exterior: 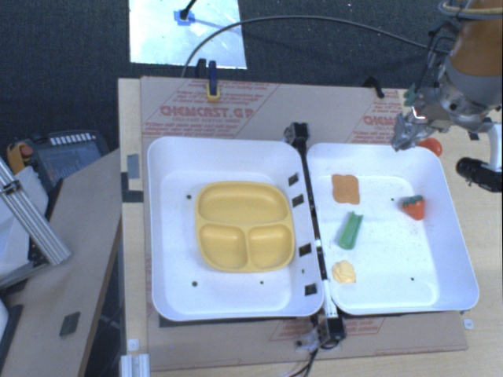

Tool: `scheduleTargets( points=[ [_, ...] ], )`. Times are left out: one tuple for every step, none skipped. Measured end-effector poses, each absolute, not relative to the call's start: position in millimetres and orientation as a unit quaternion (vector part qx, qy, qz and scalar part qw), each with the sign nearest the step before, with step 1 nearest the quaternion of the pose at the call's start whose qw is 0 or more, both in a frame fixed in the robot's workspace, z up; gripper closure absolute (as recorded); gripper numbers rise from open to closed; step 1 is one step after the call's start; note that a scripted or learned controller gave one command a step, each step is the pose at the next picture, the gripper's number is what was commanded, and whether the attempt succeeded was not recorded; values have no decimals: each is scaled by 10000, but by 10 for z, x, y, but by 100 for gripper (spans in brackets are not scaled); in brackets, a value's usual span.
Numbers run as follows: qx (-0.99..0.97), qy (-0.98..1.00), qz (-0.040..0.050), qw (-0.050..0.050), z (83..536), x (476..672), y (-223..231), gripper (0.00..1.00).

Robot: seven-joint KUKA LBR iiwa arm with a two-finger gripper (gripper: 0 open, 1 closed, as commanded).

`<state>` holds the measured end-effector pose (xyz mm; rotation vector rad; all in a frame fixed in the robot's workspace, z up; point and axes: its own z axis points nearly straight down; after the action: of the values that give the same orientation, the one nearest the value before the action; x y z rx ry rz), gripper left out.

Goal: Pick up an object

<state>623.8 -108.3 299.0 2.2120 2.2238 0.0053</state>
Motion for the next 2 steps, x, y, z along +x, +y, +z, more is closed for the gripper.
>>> scheduleTargets(
  points=[
    [7043, 7099, 8, -5, 2789, 6084, -622, 100],
    [7042, 7100, 11, -5, 2721, 5985, -80, 100]
  ],
)
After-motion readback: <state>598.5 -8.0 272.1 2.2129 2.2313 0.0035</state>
